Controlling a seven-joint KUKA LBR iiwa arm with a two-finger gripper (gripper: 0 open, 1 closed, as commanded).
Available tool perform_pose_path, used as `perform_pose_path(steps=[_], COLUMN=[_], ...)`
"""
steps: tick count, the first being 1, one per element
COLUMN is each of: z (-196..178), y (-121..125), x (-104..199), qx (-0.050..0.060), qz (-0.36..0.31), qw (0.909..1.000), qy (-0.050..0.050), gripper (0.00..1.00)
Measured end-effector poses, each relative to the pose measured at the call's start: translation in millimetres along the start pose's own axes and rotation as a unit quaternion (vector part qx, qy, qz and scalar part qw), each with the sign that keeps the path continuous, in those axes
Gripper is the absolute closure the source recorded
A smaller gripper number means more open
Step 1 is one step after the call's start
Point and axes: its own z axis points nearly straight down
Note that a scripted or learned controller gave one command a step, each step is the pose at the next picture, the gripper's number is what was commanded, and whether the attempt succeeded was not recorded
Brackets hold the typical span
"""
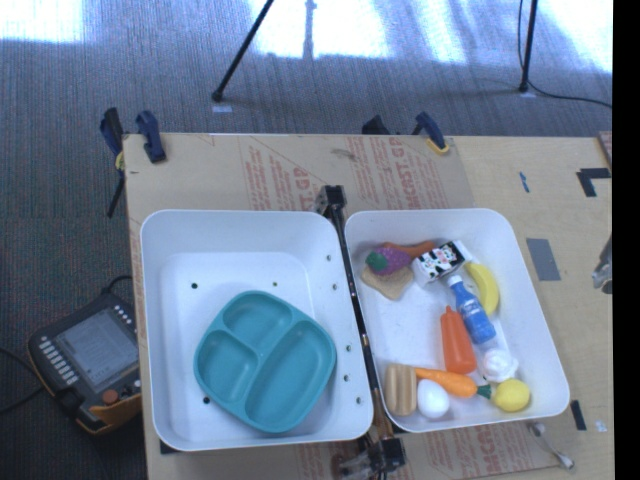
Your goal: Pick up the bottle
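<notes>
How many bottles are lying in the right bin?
2. The orange bottle lies near the middle of the right bin. The blue bottle lies just right of it, touching the banana. Nothing suggests another one hidden.

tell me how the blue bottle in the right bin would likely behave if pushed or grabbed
The blue bottle lies on its side and looks round, so a push would probably roll it. It rests against the orange bottle and near the banana, so those may shift too. It looks like smooth toy plastic: likely light, stiff, perhaps slippery.

Glossy white plastic bins [250, 238], matt teal plastic plate [265, 360], brown cardboard bench [300, 168]
</notes>
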Motion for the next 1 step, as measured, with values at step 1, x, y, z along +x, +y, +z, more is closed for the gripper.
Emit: perform_pose_path(steps=[1], z=[-9.2], y=[0.3], x=[0.9], qx=[0.001], qz=[-0.003], qw=[1.0000], qy=[0.000], gripper=[1.00])
